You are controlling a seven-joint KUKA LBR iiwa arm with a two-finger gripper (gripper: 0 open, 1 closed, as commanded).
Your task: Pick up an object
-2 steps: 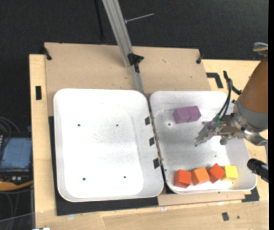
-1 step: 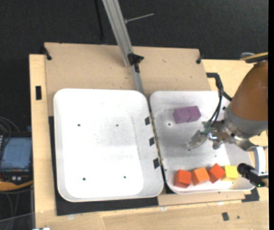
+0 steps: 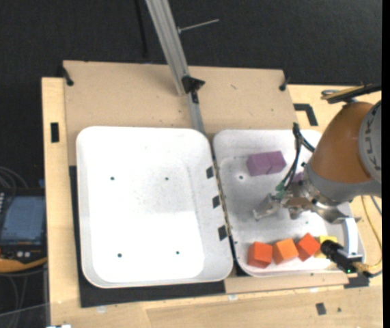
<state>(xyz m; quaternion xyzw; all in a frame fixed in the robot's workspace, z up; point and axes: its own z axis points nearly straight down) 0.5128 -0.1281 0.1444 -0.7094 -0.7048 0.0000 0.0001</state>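
In the right bin [image 3: 230, 157] a purple block [image 3: 266, 162] lies toward the back. Three orange-red blocks [image 3: 284, 250] sit in a row along the front wall. My gripper [image 3: 276, 206] hangs over the middle of this bin, in front of the purple block and behind the orange row. Its grey fingers point left and down, with nothing visible between them. The arm's orange band [image 3: 345, 149] rises to the right.
The left bin [image 3: 143, 203] lies beside the right one, joined by black clips. A metal pole [image 3: 171, 39] slants up from the back of the bench. A small screen device [image 3: 17, 221] with cables sits off the bench at left.
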